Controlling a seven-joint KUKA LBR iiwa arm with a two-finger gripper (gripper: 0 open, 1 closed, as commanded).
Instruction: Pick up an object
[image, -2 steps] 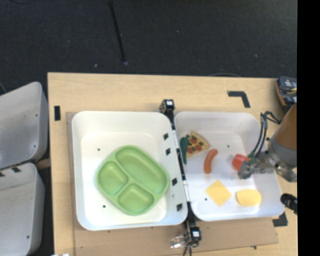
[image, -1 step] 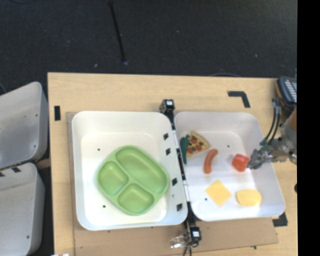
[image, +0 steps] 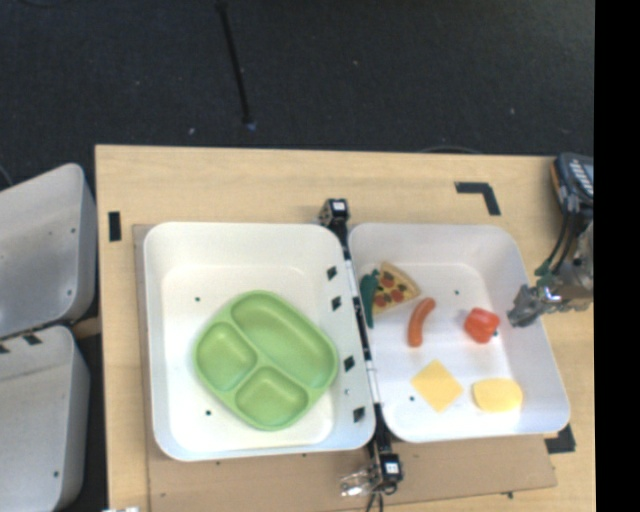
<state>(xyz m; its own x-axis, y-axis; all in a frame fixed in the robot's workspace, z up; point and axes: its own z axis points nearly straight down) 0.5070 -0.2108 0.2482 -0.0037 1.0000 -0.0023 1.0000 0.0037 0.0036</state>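
Camera view looks down on the pale wooden desk (image: 250, 185), where two shallow white bins sit side by side. My fingers (image: 527, 306) hang over the right rim of the right-hand white bin (image: 470, 238), about halfway along that edge; they are small and blurred here, so I cannot tell how wide they stand, and nothing shows between them. Just inside that rim, near my fingers but apart from them, lies a small red rounded toy piece (image: 481, 324). Toward the bin's middle lies a slim red-orange toy sausage (image: 420, 321), tilted. Near the bin's left wall rests a toy pizza slice (image: 391, 286), with a dark green piece (image: 368, 297) just beside it against that wall. Along the bin's near edge sit a flat yellow square cheese slice (image: 437, 385) and a rounded yellow piece (image: 497, 395), close together. The left-hand white bin (image: 175, 250) carries a light green plastic tray with three compartments (image: 265, 358).
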